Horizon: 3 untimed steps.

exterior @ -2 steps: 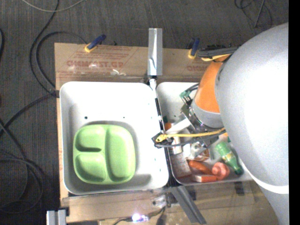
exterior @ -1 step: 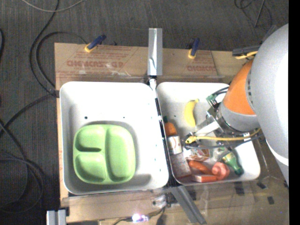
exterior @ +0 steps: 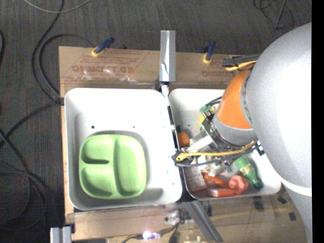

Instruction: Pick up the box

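Closest to the lens is my own grey arm [exterior: 288, 110], a wide pale bulk covering the right side of the scene and the far right part of the right bin [exterior: 188, 99]. Below it sits my orange band [exterior: 234, 108], and under that my claw [exterior: 202, 155] hangs low over the middle of the right bin, towards its left wall. My wrist hides it from above, so I cannot tell how wide it stands, and I see nothing gripped in it.

Just near of the claw lies a heap of small things. What looks like the box [exterior: 195, 180], brownish and flat-sided, lies in the near left corner of the right bin, though I am not certain of it. To its right are an orange-red piece [exterior: 218, 182], a reddish round thing [exterior: 238, 184] and a green bottle-like thing [exterior: 248, 170], all close together. A small orange thing [exterior: 183, 138] rests against the bin's left wall, just left of the claw.

Over in the left bin [exterior: 73, 130], a green divided plate [exterior: 114, 166] lies flat in the near half, well apart from my claw.
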Available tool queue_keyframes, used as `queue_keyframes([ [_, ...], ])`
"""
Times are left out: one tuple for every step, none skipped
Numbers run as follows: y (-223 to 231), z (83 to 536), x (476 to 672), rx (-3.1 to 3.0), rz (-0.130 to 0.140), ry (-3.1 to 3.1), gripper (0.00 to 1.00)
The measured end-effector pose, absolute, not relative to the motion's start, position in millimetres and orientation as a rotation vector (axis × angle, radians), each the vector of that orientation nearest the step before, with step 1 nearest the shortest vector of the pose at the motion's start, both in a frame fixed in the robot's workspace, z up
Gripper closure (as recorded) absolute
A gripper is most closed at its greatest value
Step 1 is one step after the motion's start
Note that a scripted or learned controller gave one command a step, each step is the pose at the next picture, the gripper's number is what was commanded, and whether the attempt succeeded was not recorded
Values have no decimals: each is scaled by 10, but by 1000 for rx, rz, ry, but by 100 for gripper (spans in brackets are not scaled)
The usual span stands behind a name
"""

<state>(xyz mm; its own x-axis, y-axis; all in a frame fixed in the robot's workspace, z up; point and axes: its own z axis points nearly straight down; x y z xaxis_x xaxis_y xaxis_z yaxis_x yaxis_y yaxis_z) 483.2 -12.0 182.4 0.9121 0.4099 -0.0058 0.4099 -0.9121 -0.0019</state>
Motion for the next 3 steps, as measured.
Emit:
queue_keyframes([
  [-717,1826,4822,-3065,11,-693,0],
  [-1369,2285,4827,-3107,10,-478,0],
  [-553,1820,4831,-3087,10,-571,0],
])
